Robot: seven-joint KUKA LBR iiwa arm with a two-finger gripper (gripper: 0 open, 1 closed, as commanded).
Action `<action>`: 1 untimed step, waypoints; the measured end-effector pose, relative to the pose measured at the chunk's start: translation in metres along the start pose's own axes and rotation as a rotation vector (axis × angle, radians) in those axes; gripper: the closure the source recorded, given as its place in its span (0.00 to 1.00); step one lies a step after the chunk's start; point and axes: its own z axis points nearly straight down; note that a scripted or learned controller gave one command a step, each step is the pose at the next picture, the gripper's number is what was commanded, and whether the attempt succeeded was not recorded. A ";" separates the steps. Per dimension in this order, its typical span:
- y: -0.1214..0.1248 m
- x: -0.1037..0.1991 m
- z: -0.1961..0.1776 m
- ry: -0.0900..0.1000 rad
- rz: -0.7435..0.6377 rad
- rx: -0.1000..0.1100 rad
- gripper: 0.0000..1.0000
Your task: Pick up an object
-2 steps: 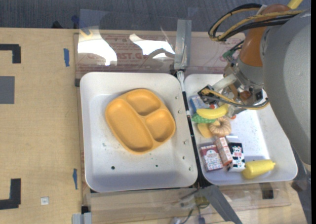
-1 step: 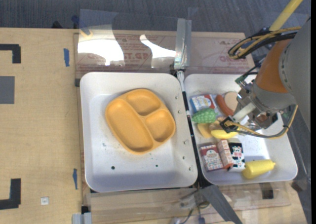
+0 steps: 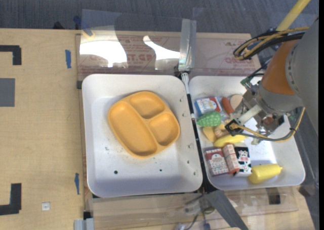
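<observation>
The right bin (image 3: 296,160) holds several toy foods. A blue and white carton (image 3: 207,105) and a green piece (image 3: 210,119) lie at its left side. A yellow banana (image 3: 228,141) is in the middle. A red box (image 3: 216,162), a brown carton (image 3: 230,157) and a black and white carton (image 3: 243,160) sit near the front, with a yellow bottle (image 3: 265,172) beside them. My gripper (image 3: 255,122) hangs low over the bin's middle, just right of the banana and above the cartons. An orange sausage (image 3: 229,104) lies behind it.
An orange divided plate (image 3: 144,122) lies in the left bin (image 3: 96,173). A low wall (image 3: 192,122) separates the two bins. The grey arm with its orange band (image 3: 278,77) comes in from the right over the right bin's far corner.
</observation>
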 end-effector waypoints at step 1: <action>0.011 0.037 0.048 0.004 0.253 -0.004 0.00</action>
